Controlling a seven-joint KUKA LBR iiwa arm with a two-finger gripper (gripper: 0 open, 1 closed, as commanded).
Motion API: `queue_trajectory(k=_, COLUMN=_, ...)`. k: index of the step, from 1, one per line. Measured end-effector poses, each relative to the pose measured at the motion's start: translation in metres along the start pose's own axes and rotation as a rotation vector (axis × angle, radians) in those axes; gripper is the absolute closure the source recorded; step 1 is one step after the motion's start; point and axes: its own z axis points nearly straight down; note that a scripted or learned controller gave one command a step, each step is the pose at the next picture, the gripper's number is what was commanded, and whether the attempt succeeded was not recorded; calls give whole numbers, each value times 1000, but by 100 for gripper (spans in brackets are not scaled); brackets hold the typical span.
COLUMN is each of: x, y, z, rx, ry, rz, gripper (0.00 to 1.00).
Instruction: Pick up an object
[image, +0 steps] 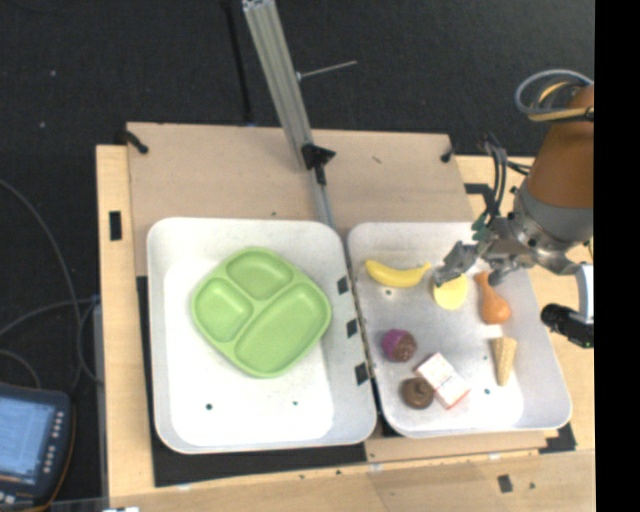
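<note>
1. my gripper (462, 268) hangs low over the right bin (540, 400), just above a yellow lemon-like piece (451, 293); whether it is apart or together i cannot tell.
2. a banana (396, 272) lies just beside that piece.
3. a carrot (491, 302), cone (503, 359), purple fruit (399, 345), donut (416, 392) and small box (442, 379) lie nearby.
4. the left bin (180, 400) holds a green plate (262, 311).

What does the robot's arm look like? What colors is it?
The arm is fat and round, with an orange band above a grey wrist. Dark cables run down beside it, and a loop of pale hose curls at the top. Its gripper is a small grey metal claw with thin fingers.
</note>
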Motion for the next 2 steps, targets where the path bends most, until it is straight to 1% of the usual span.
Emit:
queue_trajectory(k=1, x=0, y=0, z=0, rx=0, ry=0, rz=1, gripper=0)
queue_trajectory(k=2, x=-6, y=-8, z=59, rx=7, ry=-1, rz=3, gripper=0)
